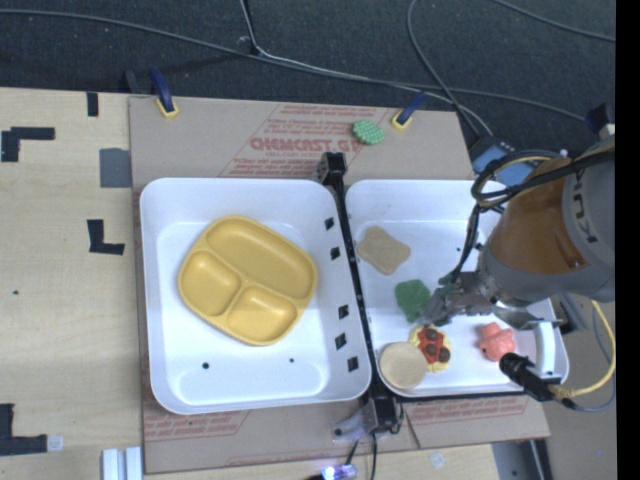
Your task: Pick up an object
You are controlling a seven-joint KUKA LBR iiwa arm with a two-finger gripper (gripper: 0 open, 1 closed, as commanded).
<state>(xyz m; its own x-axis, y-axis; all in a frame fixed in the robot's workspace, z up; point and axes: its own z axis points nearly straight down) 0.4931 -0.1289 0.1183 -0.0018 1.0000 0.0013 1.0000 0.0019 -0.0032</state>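
Observation:
The right bin [400,200] holds several small objects: a tan bread-like slice [384,250], a green block [411,297], a round cream disc [402,365], a yellow piece with red and dark spots [432,346] and a pink lump [494,341]. My gripper [440,309] hangs low in this bin, just right of the green block and above the spotted yellow piece. The grey arm with its orange band [535,233] comes in from the right and covers the bin's right side.
The left bin [160,268] carries a yellow divided plate [247,279]. A small green dotted object [368,132] lies on the cardboard behind the bins. Cables cross the dark floor at the top. A black divider strip [345,268] runs between the bins.

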